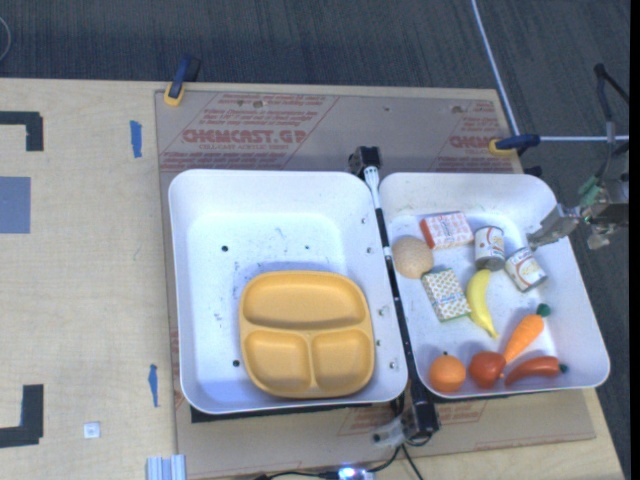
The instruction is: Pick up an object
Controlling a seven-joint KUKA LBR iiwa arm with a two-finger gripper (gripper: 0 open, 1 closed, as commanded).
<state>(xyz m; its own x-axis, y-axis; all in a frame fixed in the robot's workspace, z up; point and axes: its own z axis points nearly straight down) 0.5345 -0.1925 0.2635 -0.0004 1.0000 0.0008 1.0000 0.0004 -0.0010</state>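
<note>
The items for picking all lie in the right bin [585, 313]. Along its near edge sit an orange [448, 372], a tomato [487, 368] touching it, and a red chili pepper [533, 368] just beside the tomato. A carrot [524, 334] lies tilted above the pepper. A banana [481, 301] lies lengthwise at mid-bin, with a speckled cracker packet [446, 294] just to its left. A round bread roll [412, 257] rests near the dividing wall. Toward the far side are a red-and-white box [446, 230], an upright can [488, 247] and a second can [525, 269] lying tilted beside it.

The hand [556, 227] is at the right bin's far right rim, above the tilted can. Nothing is seen between its fingers; whether they are spread or closed cannot be told at this size.

The left bin [200, 268] holds a yellow divided tray [307, 332] with three compartments, lying toward the near side. Both bins sit side by side on a brown board [300, 128], which rests on the counter [80, 298]. Blue tape marks [136, 139] are on the counter to the left.
</note>
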